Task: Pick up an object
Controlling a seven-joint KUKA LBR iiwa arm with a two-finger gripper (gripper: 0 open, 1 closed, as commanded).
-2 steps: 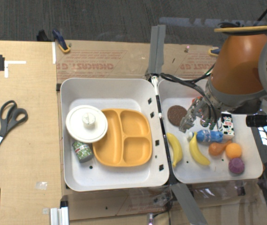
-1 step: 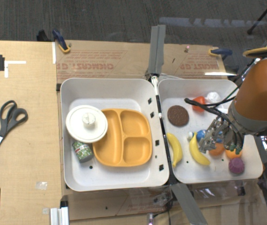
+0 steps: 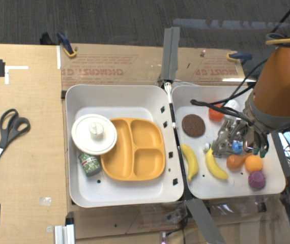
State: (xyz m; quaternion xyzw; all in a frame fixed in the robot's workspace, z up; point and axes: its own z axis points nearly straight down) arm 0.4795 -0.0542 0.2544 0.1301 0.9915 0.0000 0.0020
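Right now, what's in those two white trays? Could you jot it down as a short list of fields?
left bin: white lid, yellow divided plate, small green can
right bin: brown cookie, two bananas, oranges, purple fruit, a red item
gripper: low over the right bin's fruit
bench: scissors left of the bins

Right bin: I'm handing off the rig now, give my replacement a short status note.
Gripper: low in the right bin, among the fruit; finger state unreadable, nothing visibly held.
Right bin holds: two bananas, brown round disc, orange fruit, purple fruit, a red piece behind the gripper.
Left bin: yellow divided plate, white lid, small green item.
Done: arm reached in.
Left: grasp and lift one object.
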